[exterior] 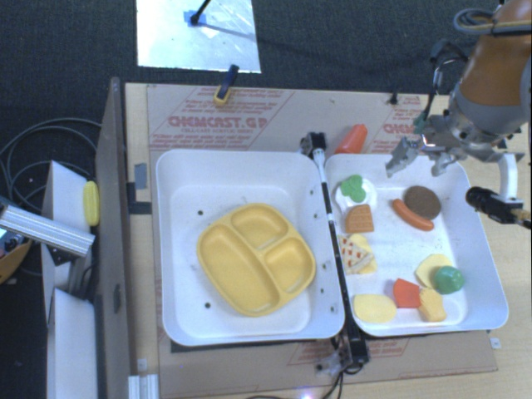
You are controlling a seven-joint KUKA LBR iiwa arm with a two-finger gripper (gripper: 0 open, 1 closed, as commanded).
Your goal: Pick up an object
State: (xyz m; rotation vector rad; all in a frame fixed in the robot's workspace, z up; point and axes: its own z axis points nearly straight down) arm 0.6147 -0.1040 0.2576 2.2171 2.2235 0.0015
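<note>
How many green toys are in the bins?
2. One green piece sits at the right bin's far left corner, another green ball near its right side. Others may be hidden.

grey arm [490, 65] coming in from the right, orange band up top, end effector [420, 163] hanging low, fingers [397, 160] spread apart, nothing between them

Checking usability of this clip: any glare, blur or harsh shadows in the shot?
Camera view: glare on the shiny sheet at the top; soft overall focus; even light in both white bins, food pieces readable; gripper slightly blurred, over the right bin's far edge.
</note>
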